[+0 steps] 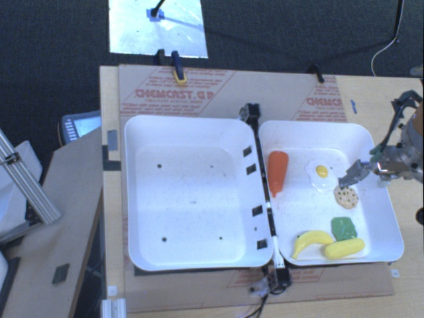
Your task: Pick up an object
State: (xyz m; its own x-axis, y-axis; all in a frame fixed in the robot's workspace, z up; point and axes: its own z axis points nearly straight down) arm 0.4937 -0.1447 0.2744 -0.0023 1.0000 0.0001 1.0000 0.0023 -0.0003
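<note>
The right bin (371, 144) holds several toy foods. An orange carrot (277, 171) lies along its left side. A fried egg (321, 173) sits near the middle. Just right of it lies a tan cookie (346, 197). At the front lie a yellow banana (310, 241), a green piece (344, 227) and a yellow corn-like piece (344, 248). My gripper (351, 175) reaches in from the right, hanging just above the cookie and beside the egg. Nothing is visibly held.
The left bin (132, 177) lies beside the right one, with a black clipped divider (258, 191) between them. Both rest on a cardboard sheet (172, 91). A grey table (73, 197) stands to the left.
</note>
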